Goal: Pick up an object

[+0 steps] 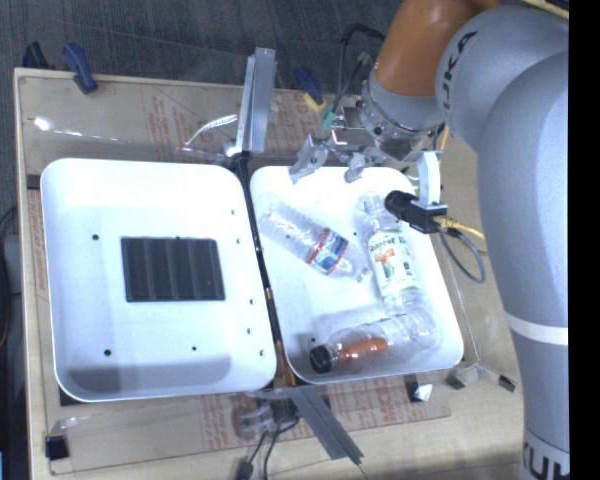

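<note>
Arm (500, 58): came in from the right, grey with the orange band up top, wrist parked over the far edge of the right bin.
Tool (330, 163): hung just above the right bin's far rim, both fingers spread apart, nothing between them, so basically wide open and empty.
Right bin (290, 268): white, shallow, had all three bottles in it.
Clear bottle with red and blue label (310, 240): lay on its side toward the middle of the right bin, angled across, closest thing to the tool but still apart from it.
Bottle with white and orange label (393, 253): lay lengthwise along the right side of the bin, white cap toward the far end, just beside the black fitting on the wrist.
Bottle with black cap (365, 346): lay on its side along the near wall of the right bin, cap pointing left, reddish-brown stuff inside, touching or nearly touching the labelled bottle's base, couldn't quite tell.
Left bin (70, 218): white, with a dark ribbed rectangular panel (173, 268) in its floor.
Surface (130, 108): pale board under both bins, blue clamps (80, 65) at the far edge.
</note>
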Controlling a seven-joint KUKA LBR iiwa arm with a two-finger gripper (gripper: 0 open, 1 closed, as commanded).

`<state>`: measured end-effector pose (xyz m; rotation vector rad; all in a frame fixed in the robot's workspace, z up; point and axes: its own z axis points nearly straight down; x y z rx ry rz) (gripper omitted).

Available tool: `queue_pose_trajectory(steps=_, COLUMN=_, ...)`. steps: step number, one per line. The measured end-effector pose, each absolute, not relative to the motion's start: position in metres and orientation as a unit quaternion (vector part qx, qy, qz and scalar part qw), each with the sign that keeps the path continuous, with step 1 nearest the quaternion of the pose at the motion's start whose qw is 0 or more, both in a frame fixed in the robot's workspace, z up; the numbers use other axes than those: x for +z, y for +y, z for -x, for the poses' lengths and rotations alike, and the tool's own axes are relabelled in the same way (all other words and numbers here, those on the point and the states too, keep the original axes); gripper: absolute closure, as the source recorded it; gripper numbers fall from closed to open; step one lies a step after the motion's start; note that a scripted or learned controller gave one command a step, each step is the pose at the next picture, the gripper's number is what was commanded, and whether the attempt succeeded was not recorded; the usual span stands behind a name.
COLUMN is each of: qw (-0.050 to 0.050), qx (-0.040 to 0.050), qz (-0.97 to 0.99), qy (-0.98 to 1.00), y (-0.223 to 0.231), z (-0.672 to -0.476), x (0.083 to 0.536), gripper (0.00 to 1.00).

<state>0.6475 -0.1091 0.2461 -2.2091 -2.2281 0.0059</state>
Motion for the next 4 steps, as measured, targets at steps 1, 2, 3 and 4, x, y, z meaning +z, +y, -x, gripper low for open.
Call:
queue_pose_trajectory(steps=1, qw=-0.009, qx=-0.0054, qz=0.665, qy=-0.747, y=-0.156, z=-0.645, x=0.133, gripper=0.00)
queue_pose_trajectory(steps=2, qw=-0.024, qx=-0.0165, qz=0.635, qy=-0.772, y=-0.152, z=-0.631, x=0.121, gripper=0.00)
queue_pose_trajectory(steps=3, qw=-0.001, qx=0.0000, qz=0.515, qy=-0.857, y=-0.153, z=-0.567, x=0.195, gripper=0.00)
queue_pose_trajectory(steps=4, qw=-0.001, qx=0.0005, qz=0.542, qy=-0.840, y=-0.211, z=-0.570, x=0.176, gripper=0.00)
